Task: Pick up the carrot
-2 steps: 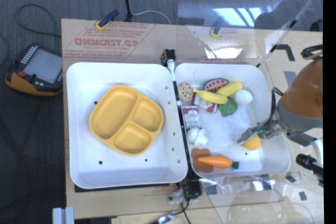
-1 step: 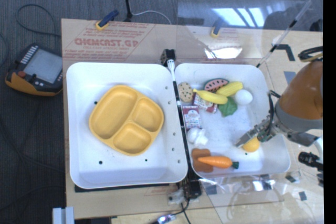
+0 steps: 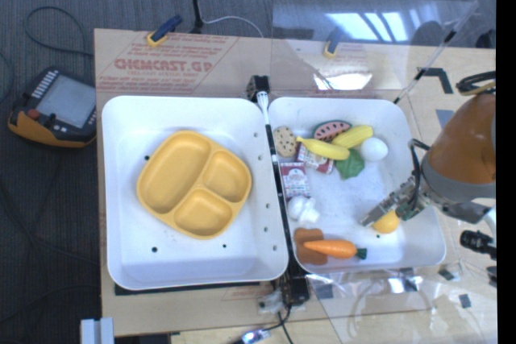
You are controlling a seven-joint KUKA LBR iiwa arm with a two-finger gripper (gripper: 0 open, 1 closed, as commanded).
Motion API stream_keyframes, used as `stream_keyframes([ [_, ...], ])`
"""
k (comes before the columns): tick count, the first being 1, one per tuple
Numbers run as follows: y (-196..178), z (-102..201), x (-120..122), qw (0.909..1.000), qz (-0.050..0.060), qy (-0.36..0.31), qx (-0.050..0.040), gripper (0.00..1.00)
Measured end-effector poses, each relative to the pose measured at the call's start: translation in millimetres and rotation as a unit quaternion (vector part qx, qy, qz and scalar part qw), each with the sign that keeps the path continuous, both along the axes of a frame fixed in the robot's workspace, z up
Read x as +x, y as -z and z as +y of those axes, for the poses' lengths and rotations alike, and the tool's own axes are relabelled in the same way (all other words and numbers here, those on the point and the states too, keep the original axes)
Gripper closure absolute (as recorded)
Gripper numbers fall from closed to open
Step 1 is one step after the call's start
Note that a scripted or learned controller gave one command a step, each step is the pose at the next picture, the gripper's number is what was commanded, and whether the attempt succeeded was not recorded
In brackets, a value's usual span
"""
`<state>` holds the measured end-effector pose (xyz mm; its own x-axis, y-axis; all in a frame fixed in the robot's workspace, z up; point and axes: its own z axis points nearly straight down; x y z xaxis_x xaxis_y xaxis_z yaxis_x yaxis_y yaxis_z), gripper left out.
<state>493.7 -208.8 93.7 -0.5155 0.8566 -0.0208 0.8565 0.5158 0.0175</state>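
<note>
Carrot (image 3: pixel 330 249) lies flat near the front edge of the right bin (image 3: pixel 403 125), long axis roughly left-right, green stub at its right end. Its left end touches or overlaps a brownish item (image 3: pixel 307 236); I can't tell which. Looks like toy plastic: probably light, rigid, smooth, so likely to slip or roll under an off-centre pinch. Best grip is across the orange body mid-length, jaws closing front-to-back, clear of the tapered end and the neighbour. Tool (image 3: pixel 395 209) sits to the right of the carrot, just by a small yellow piece (image 3: pixel 387 225); can't tell whether it's spread or closed. Yellow tray (image 3: pixel 193 184) is in the left bin (image 3: pixel 121 197).
</note>
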Motion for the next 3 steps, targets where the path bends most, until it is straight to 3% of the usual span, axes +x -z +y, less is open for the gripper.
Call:
stream_keyframes([
  [1,1,-11,1,0.9459,0.003,0.324,0.0138,1.0],
  [2,1,1,3,0.9479,0.009,0.317,0.0237,0.0],
  [3,-155,114,-3,0.9538,0.008,0.3,0.0088,0.0],
])
